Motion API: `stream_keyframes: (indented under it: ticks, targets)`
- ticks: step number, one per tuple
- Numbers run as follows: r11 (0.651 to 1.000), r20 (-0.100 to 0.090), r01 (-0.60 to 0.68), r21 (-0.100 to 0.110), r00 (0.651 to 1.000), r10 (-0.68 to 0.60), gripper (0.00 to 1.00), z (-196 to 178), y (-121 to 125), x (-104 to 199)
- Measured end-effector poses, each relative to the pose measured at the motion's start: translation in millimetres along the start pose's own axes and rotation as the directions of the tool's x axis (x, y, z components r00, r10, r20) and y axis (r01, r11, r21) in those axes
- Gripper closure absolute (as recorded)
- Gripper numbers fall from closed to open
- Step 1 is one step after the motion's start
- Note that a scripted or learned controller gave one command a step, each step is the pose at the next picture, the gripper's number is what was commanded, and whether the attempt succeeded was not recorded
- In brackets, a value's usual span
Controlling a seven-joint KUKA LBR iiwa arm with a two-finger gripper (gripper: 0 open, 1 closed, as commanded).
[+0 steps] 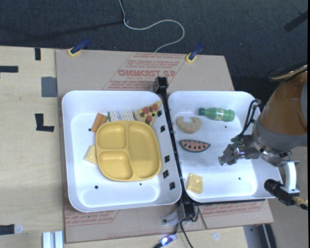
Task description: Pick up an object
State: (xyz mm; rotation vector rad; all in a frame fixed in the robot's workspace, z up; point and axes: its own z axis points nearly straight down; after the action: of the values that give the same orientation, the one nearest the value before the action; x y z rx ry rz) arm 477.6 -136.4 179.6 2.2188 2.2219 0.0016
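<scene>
Two shallow white bins are sitting side by side on a sheet of cardboard (144, 71) laid over the bench. The left bin (75, 138) is holding a yellow divided plate (128, 150) near its middle, with an orange block (98, 122) just beside the plate's upper left edge, a pale yellow wedge (90, 154) poking out at its left side, a small patterned piece (121, 115) along its top edge and a toy pizza slice (149, 111) lying near the bin's upper right corner. The right bin (248, 190) is holding a green bottle (216, 113) lying on its side near the far wall, a tan croissant-shaped piece (188, 123) just left of and below it, a toy watermelon slice (195, 145) below that, and a yellow cheese piece (195, 183) near the front left corner. The arm (284, 112) is reaching in from the right, and its gripper (231, 155) is hanging over the right half of the right bin, well apart from the watermelon slice and the bottle. The gripper is showing as a dark cluster, and whether its jaws are apart or together cannot be told; nothing is showing between them. A white cable (155, 27) is trailing across the dark floor beyond the cardboard.
</scene>
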Motion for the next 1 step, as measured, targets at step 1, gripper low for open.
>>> stream_keyframes:
  ticks: [1]
  targets:
    - [1.000,0.000,0.000,-0.001,1.000,0.000,1.00,-47.2,0.9,0.5]
